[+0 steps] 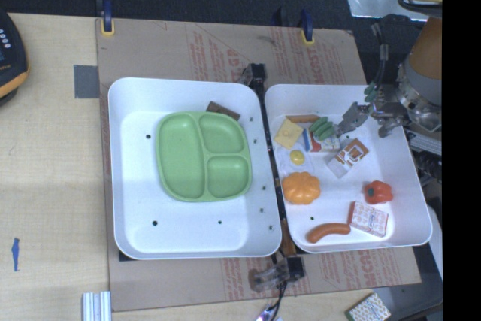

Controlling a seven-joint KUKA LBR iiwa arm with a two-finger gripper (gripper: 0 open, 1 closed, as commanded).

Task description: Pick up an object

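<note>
My gripper (370, 121) hangs over the back right part of the right bin (418, 237), and its fingers (351, 117) stand open with nothing between them. Just below it lies a small red-and-white carton (350, 154). To its left are a green toy vegetable (323, 128) and a yellow cheese wedge (288, 133). Further forward lie an orange pumpkin (301, 188), a red tomato (378, 192), a sausage (328, 231) and a red-and-white box (369, 219). A small yellow ball (297, 157) sits near the cheese.
The left bin (128, 229) holds a green divided plate (203, 155) with a brown piece (223, 111) behind it. The two bins meet along a shared wall in the middle. Blue clamps (306, 25) hold the board at the back.
</note>
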